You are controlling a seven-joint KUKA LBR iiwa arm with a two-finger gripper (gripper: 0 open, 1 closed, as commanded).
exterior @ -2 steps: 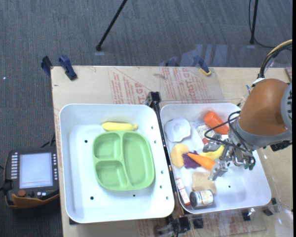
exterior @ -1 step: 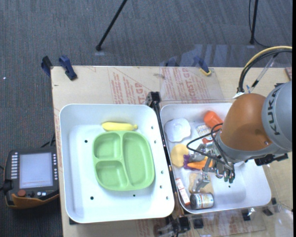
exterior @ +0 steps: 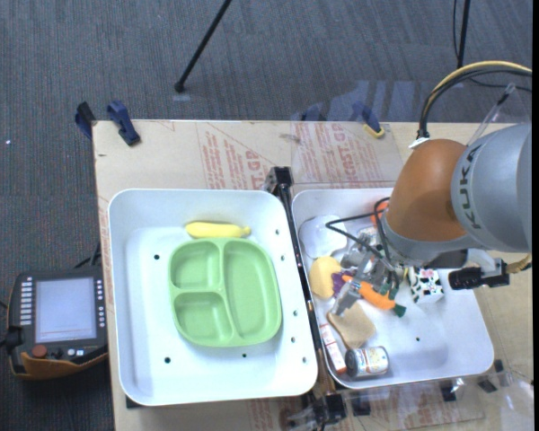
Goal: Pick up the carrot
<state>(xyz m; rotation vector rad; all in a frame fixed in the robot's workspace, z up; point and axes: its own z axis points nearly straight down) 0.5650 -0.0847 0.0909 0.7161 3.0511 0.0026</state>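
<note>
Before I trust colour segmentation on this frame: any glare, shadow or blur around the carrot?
Camera view: the carrot reads sharp orange, partly overlapped by the gripper; the arm casts shadow over the right bin; the left bin is bright, near washed out; overall focus is slightly soft.

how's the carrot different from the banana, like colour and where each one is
The carrot is orange with a green end; the banana is plain yellow. The carrot lies in the right bin, crowded among a can and other items right at the gripper; the banana lies in the left bin, beside the green plate. The carrot sits at a slant; the banana lies nearly level. Both are long, thin food items.
</note>
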